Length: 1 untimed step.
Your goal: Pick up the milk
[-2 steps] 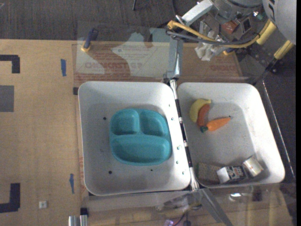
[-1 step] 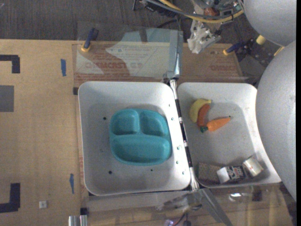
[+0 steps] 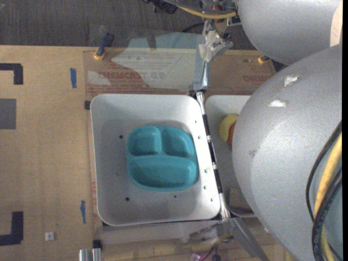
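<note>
1. Two shallow white plastic bins sit side by side on the tan wooden tabletop (image 3: pixel 49 145): the left bin (image 3: pixel 98 145) and the right bin (image 3: pixel 216 105), their inner walls touching.
2. Left bin contents: one teal divided plastic plate (image 3: pixel 161 157), lying flat near the middle.
3. My grey arm (image 3: pixel 283 162) reaches in from the right and covers most of the right bin. A second rounded grey link (image 3: pixel 288 15) sits at the upper right.
4. Right bin, uncovered strip: a yellow rounded object (image 3: pixel 227 124) with a small orange-red item (image 3: pixel 232 136) touching it, and, nearer the front wall, a dull grey-brown object (image 3: pixel 237 198). None of these can be identified as the milk.
5. Location of the milk: I cannot tell. My judgement is that it lies in the right bin, under my arm.
6. State of my end effector: whether it is open or closed, or gripping anything, I cannot tell.
7. Step in hand, as judged: approach or grasp within the right bin.
8. Good practice for this step: descend straight down over the milk, keep well apart from the yellow object and from the wall shared by the bins, and centre the carton before closing. Lift only after the grip is confirmed, since a glancing contact would likely tip or push the carton aside.
</note>
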{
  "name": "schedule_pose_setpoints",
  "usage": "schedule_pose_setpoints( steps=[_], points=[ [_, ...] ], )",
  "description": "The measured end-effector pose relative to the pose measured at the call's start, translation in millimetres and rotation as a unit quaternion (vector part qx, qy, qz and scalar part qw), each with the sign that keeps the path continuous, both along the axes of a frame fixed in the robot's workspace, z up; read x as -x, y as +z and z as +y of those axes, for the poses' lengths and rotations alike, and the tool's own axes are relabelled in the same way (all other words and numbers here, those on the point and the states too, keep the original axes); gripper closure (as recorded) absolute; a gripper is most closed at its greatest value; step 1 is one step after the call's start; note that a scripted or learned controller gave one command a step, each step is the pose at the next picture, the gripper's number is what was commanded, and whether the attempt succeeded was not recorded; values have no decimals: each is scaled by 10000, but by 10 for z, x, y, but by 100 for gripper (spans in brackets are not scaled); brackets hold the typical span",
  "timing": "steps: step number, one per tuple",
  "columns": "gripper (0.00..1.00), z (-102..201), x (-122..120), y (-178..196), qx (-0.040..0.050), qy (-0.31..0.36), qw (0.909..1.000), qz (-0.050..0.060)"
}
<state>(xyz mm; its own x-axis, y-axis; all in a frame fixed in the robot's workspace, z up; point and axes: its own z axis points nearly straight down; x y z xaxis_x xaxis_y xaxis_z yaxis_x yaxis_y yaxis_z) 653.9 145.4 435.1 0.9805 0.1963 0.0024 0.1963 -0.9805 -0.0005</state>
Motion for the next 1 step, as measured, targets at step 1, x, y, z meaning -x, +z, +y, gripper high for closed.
schedule_pose_setpoints(
  steps=[1],
  points=[
    [100,-20,-8,103,-2,-18,10000,-9]
  ],
)
